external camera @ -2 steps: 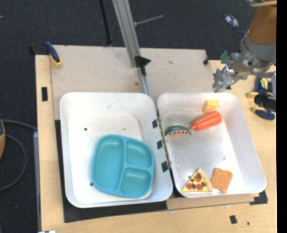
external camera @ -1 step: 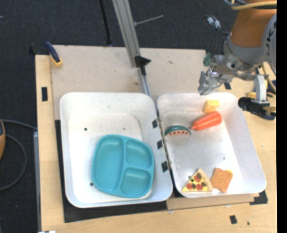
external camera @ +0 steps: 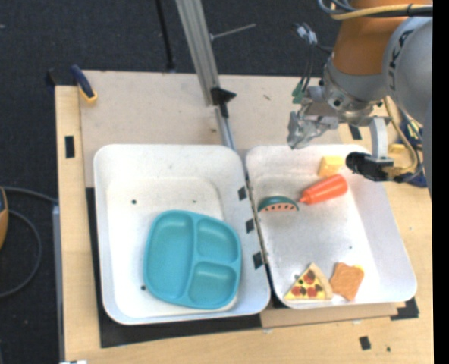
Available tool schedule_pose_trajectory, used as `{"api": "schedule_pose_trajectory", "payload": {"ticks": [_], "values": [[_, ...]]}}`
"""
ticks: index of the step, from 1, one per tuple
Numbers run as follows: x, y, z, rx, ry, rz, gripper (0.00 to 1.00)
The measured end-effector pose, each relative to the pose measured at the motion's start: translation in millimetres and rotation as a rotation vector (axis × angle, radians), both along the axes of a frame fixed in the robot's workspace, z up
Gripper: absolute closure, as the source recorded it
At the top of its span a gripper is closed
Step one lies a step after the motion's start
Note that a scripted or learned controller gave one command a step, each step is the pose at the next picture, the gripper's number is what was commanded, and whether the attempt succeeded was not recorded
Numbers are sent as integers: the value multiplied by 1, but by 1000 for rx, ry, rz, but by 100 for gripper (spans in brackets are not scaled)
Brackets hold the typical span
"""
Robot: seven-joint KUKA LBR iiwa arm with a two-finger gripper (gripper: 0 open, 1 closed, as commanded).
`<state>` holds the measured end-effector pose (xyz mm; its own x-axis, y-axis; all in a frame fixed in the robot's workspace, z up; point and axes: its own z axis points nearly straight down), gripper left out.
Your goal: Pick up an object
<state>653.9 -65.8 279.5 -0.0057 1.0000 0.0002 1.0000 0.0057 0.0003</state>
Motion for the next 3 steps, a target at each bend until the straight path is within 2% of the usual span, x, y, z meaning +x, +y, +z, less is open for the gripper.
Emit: {"api": "schedule_pose_trajectory", "payload": {"ticks": [1, 2, 3], "values": [[1, 62, -6, 1, 0, 2, 100], [0, 113, -4, 0, -1, 1, 100], [-4, 154, -18, 0, 2, 0, 100]]}}
